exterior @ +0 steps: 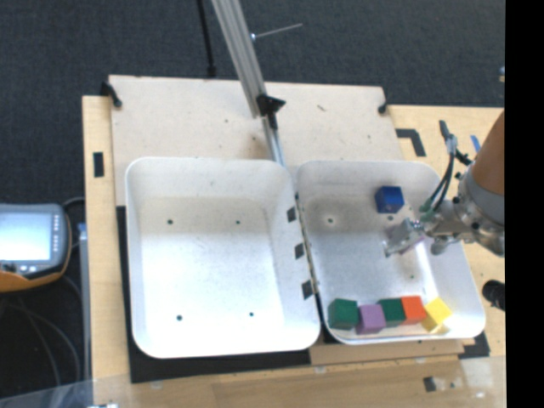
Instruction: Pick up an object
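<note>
1. Far left, off the bench (246, 113), there's a small grey monitor-looking device (30, 236) with a pale screen, sitting on something orange.
2. Next over is the left bin (144, 185), white and shallow, with just a few dark specks on its floor.
3. A silver metal rail (240, 49) slants down from the top of the view and ends right about where the two bins meet.
4. The right bin (319, 177) sits touching the left one, and this is where all the pickable stuff is.
5. Along its near wall there's a tidy row of cubes, side by side: dark green cube (343, 314), purple cube (371, 317), green cube (393, 310), orange cube (413, 308), yellow cube (436, 313), which sits tilted in the corner.
6. A blue cube (389, 199) sits alone near the far wall, well apart from that row.
7. The tool (401, 240) hangs over the middle-right of that bin, just below the blue cube in the view and not touching it. Honestly can't tell whether it's clenched or released, it's too blurry, and nothing visible sits in it.
8. The grey arm (476, 215) comes in from the right edge, with some green wires at the wrist.
</note>
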`<state>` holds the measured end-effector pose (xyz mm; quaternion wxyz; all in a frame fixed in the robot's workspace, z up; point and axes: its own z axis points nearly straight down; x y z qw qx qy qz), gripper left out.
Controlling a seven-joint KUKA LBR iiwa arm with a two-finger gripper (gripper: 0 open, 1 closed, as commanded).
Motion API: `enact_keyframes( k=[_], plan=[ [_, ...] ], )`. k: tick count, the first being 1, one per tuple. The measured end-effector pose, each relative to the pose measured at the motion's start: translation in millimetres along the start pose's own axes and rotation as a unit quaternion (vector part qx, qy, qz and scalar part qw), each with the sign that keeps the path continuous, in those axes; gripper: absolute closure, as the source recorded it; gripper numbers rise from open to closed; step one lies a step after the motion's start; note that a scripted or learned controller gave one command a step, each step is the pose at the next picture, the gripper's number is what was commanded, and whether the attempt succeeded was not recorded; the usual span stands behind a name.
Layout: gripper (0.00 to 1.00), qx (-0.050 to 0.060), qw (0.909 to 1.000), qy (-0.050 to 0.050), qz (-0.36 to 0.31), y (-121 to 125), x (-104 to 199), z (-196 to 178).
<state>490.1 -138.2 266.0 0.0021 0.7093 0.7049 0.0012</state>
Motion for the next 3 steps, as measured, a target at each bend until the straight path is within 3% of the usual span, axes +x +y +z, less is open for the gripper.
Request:
enact_keyframes(
  k=[1, 2, 3],
  plan=[
    [0.0, -0.003, 1.0, -0.001, -0.005, -4, 11, -131],
    [0.0, -0.003, 1.0, -0.003, -0.002, 27, -46, -199],
    [1.0, 0.0, 1.0, -0.003, -0.006, 26, -46, -207]
  ],
)
